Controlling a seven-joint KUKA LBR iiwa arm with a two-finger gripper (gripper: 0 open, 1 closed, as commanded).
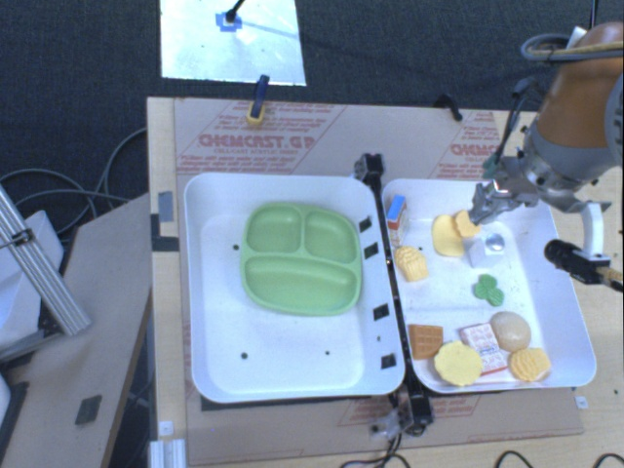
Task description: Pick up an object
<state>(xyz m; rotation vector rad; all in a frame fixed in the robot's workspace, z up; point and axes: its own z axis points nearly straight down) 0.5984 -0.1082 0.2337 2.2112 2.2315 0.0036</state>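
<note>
My gripper [485, 206] hangs low over the far part of the right bin [549, 286], reaching in from the right. Just left of it and below lie a pale yellow slice [447, 236] and a small orange-yellow piece [466, 224] that touches or nearly touches the gripper's tip. A small grey-white item [486, 249] sits right under the gripper. Whether anything is held cannot be made out.
The right bin also holds a blue and white carton [395, 212], a corn piece [410, 263], a green sprig [487, 287], a cracker [425, 340], a yellow disc [458, 364], a beige bun [509, 331] and a waffle [529, 364]. A green divided plate [300, 258] lies in the left bin [210, 295].
</note>
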